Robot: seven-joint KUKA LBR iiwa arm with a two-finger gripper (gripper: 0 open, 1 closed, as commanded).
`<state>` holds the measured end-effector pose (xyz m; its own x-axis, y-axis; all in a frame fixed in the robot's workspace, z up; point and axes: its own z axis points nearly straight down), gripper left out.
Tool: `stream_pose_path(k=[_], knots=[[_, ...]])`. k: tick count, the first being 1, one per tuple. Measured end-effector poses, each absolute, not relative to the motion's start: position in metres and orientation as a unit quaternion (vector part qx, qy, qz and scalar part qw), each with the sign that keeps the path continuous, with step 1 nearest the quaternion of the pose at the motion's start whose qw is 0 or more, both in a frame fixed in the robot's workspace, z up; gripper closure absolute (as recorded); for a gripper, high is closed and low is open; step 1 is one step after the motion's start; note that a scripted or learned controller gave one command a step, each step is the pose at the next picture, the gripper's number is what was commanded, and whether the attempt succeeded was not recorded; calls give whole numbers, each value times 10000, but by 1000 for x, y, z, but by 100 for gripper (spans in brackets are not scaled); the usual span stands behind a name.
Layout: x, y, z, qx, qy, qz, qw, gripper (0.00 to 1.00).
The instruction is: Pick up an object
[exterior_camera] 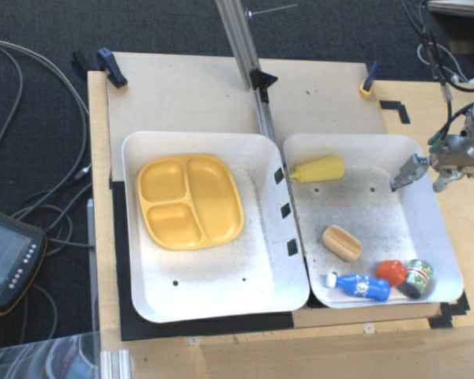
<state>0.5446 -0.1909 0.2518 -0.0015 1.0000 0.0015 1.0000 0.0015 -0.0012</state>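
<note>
Here we see two shallow white bins side by side on the desk (182,93). The left bin (142,283) carries a yellow divided plate (191,200) with three compartments, lying flat near the bin's upper left.

The right bin (434,219) holds the loose objects. A yellow mustard-style bottle (318,169) lies on its side near the upper left corner, its narrow tip pointing toward the wall between the bins. Below it and a little to the right lies a tan, rounded bun-like piece (343,242), apart from everything else. Along the bottom edge we find a small blue bottle (361,287) with a white cap, lying on its side with the cap toward the left. Just beside its right end sits a red-orange rounded object (391,272), and touching or nearly touching that is a small can-like item (415,277) with green, white and dark markings, tucked into the lower right corner.

The end effector (426,177) hangs over the upper right part of the right bin, reaching in from the right. Its two fingers (408,172) are spread apart with nothing between them. It is well apart from the cluster at the bottom edge and from the mustard-style bottle. We cannot tell how high it stands above the bin floor.
</note>
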Motion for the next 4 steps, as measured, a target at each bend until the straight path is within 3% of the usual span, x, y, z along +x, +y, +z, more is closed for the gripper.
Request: stream_pose_path(k=[1,4], knots=[[545,-191,252,-7067,-7075,-2,8,0],[532,-181,97,-7070,-7073,14,38,0]])
